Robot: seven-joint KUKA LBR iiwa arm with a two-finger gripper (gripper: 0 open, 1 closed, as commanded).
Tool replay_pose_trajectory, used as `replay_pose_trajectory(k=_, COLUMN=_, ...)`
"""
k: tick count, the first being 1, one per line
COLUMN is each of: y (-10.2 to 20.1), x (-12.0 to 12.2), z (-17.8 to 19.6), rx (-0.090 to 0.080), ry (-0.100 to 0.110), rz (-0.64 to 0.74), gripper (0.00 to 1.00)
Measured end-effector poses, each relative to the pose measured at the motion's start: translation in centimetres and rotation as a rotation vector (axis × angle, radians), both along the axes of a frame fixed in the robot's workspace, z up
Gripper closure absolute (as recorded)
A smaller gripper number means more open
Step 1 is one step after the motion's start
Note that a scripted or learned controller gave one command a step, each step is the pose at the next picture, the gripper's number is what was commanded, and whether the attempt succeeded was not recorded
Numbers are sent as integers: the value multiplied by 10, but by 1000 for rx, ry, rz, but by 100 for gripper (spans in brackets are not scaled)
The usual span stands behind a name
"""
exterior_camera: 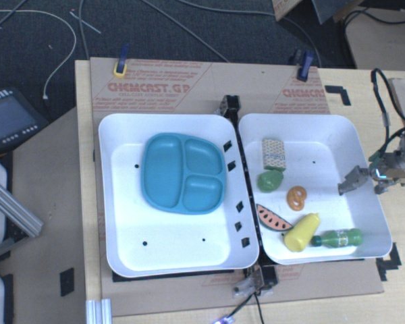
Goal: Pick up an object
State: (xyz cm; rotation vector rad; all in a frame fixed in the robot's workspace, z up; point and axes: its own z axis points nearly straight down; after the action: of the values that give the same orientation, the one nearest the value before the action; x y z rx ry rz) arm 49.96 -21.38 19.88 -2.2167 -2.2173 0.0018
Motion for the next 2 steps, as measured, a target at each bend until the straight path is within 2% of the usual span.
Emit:
replay_pose_trajectory(k=1, y=-8, x=5, z=-52, rx=-1, ry=0, rz=-1, gripper=0)
replay_pose_trajectory(k=2, y=-2, x=0, z=-97, rx=0, ry=1, rz=0, gripper=0)
